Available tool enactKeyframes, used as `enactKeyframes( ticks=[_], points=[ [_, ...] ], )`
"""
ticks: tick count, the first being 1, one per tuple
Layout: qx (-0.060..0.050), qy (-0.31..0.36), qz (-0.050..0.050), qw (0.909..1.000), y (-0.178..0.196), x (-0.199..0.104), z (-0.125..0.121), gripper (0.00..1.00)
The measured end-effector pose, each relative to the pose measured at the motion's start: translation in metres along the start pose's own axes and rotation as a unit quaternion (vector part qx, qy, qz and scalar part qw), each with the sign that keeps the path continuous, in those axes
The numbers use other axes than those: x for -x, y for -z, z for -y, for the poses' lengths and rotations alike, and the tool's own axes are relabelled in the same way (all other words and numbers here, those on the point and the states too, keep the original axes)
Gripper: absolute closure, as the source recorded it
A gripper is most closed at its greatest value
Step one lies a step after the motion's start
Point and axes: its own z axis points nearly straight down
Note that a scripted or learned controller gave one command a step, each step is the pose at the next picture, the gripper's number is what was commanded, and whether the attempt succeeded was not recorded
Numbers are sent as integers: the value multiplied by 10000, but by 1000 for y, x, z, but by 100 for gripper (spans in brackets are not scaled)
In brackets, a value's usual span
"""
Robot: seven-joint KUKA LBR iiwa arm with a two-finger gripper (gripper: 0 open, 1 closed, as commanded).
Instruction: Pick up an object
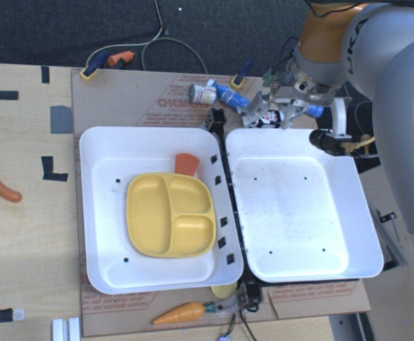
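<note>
Above right bin's (349, 261) far rim: hand (281, 112), grip state unreadable. Step: approach, nothing lifted. Next: cross to left bin (93, 190), descend on yellow plate (170, 214) or orange block (187, 163).

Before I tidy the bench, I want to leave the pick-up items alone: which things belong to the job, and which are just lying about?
Job:
yellow divided plate, left bin
orange block behind it
tool, above right bin

Lying about:
toy carrot
sausage
clamp
small bottle
</note>
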Motion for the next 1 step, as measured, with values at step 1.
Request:
enactKeyframes(
  ticks=[1],
  points=[
    [-57, 23, -11, 10000, -61, -35, 3, 0]
  ],
)
